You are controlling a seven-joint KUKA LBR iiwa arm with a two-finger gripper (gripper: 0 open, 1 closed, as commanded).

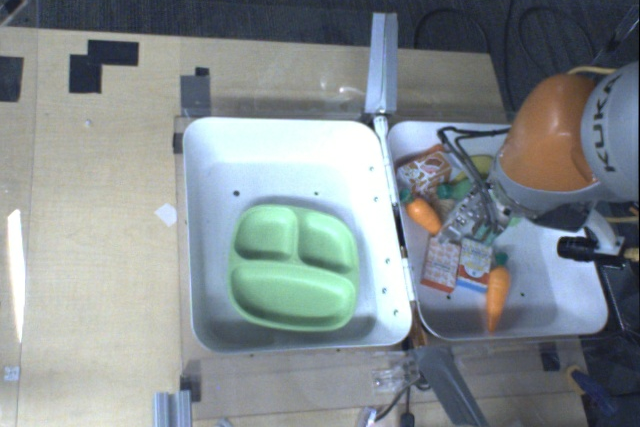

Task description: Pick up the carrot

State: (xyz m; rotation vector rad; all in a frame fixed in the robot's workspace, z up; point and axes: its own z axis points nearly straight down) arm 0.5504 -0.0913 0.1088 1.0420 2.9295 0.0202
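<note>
Carrot (497,292): lying in right bin (575,310), ungrasped. End effector (470,218): poised above nearby clutter, opening cannot be told. Step: approach. Next: centre over carrot, descend.

You see the grey arm with its orange band (548,137) reaching in from the right side. Its wrist bends down and to the left, and the metal two-finger pincer (468,218) hangs low, pointing downward.
</note>
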